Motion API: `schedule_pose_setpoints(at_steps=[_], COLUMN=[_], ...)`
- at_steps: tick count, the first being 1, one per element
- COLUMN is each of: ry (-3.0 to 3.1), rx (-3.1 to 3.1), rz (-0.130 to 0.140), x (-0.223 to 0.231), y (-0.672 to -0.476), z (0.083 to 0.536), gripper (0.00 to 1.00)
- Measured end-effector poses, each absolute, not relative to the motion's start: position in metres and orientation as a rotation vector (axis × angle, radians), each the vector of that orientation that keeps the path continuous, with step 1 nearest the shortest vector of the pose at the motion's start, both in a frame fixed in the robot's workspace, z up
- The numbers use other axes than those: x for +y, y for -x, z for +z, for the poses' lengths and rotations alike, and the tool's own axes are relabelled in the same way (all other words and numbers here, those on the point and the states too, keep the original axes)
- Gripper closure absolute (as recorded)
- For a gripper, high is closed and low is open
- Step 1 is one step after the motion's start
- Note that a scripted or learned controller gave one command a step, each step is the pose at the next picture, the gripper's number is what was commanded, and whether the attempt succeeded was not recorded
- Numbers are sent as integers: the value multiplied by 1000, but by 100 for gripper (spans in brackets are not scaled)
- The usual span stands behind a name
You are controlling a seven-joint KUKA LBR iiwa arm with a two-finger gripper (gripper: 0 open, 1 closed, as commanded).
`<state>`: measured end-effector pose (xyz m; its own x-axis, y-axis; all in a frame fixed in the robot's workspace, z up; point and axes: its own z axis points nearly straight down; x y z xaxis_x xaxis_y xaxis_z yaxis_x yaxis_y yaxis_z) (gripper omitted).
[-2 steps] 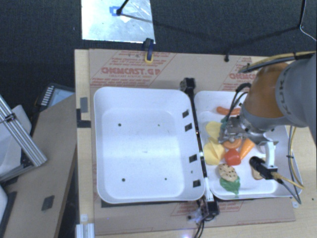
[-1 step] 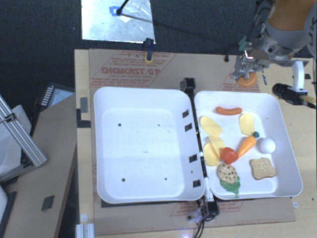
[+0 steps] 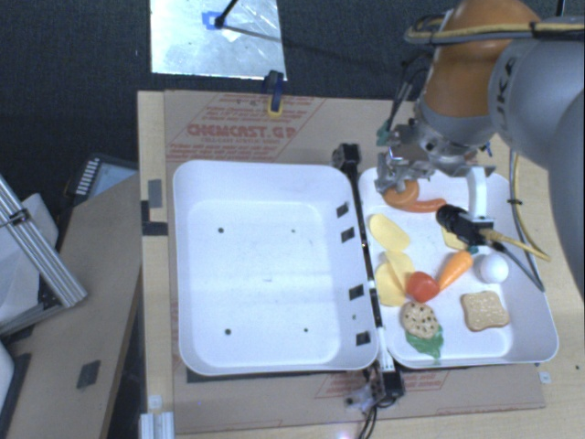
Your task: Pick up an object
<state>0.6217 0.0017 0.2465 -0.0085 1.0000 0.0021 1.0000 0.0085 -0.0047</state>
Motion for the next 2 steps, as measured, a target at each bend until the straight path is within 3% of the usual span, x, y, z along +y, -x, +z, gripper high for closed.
schedule_pose_setpoints(at_steps=[1, 2], ry=[2210, 2216], rx=[-2230, -2237], rz=[-1, -18], x=[64, 126], y=[-620, -641], z=[233, 355], gripper=[100, 100])
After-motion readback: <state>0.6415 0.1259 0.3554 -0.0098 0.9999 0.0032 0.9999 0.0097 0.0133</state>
